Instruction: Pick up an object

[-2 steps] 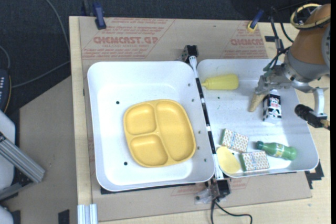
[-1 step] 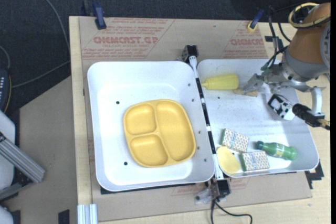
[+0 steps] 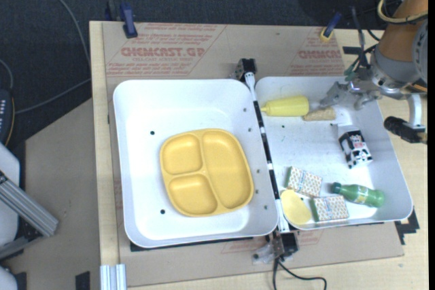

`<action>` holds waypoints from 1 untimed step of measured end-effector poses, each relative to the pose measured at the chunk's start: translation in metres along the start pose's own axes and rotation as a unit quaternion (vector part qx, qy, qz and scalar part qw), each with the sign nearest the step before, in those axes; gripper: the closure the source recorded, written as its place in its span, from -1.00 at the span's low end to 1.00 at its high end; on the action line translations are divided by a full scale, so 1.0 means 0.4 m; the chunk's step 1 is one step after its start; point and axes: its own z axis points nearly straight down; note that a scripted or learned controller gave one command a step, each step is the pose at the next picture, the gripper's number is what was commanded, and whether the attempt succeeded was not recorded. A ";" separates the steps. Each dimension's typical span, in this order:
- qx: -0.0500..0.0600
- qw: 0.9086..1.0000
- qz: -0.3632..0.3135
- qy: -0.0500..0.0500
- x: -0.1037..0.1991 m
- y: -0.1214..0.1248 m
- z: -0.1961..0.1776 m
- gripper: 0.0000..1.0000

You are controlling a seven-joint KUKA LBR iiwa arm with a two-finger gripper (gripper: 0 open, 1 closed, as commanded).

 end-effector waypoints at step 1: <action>0.000 1.000 0.000 0.001 0.003 -0.143 0.032 -1.00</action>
